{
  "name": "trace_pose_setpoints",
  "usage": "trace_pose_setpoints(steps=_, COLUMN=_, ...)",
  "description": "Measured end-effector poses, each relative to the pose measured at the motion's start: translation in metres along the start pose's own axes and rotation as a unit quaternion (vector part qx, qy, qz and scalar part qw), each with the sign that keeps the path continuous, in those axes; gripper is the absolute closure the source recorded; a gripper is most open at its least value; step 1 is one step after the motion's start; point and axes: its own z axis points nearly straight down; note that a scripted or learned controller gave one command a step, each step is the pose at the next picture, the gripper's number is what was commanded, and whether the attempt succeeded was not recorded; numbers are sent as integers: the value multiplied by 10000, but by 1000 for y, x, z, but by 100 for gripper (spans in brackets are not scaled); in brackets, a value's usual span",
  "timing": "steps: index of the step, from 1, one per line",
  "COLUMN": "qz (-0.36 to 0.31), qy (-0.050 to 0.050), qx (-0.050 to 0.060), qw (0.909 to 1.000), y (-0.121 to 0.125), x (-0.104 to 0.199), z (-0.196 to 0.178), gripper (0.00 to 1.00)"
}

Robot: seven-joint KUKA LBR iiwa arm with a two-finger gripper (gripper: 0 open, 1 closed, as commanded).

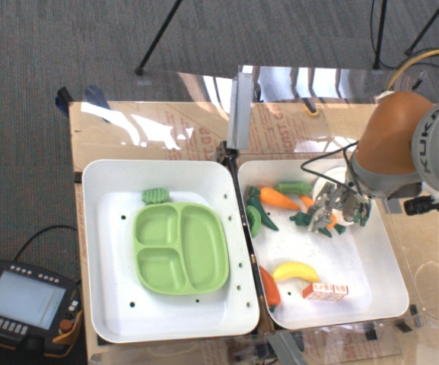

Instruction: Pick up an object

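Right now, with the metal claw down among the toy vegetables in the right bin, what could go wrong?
1. The two-finger gripper sits in a tight cluster, next to the orange plastic carrot and dark green toy pieces; it might pinch two things or knock them aside.
2. The cluster lies toward the right white bin's far wall, so something nudged may slide against it and be harder to grasp.

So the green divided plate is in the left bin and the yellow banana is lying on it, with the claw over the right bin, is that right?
Not quite. The camera view shows the banana on the floor of the right bin, not on the green divided plate. The plate does sit in the left bin, and the claw is over the right bin.
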Motion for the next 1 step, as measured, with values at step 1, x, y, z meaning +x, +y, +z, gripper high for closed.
trace_pose_setpoints(steps=1, qz=-932, qy=-65, qx=-2, qw=9956, y=51, x=6, z=-134, gripper=100)
